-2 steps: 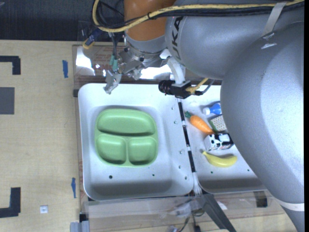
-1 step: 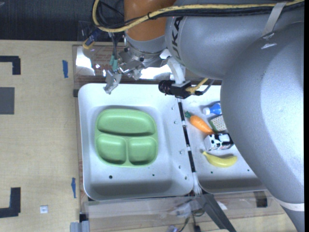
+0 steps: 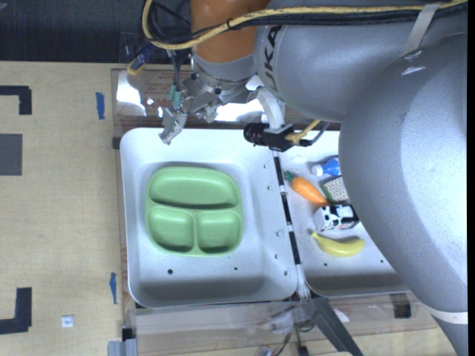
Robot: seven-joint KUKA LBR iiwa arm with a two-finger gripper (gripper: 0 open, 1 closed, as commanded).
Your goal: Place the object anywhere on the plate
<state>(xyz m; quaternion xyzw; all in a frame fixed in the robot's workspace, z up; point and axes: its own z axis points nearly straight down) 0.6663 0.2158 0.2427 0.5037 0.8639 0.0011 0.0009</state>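
The grey arm comes in from the right and covers a large part of the right bin; its orange band is near the top of the view, and below it the gripper hangs over the far rim of the left bin, near that bin's far left corner; how wide the gripper stands cannot be told from this angle, and no object is seen in it; yellow and black cables run along the arm above it. In the left bin lies the green plate, with one long compartment on the far side and two smaller ones on the near side; nothing lies on the plate. The objects are all in the right bin, close to the divider between the two bins: an orange carrot lies at a slant, just beside it a blue and white item that is partly hidden under the arm; nearer to the camera there is a small black and white toy, and just below it a yellow banana; they are well apart from the gripper.
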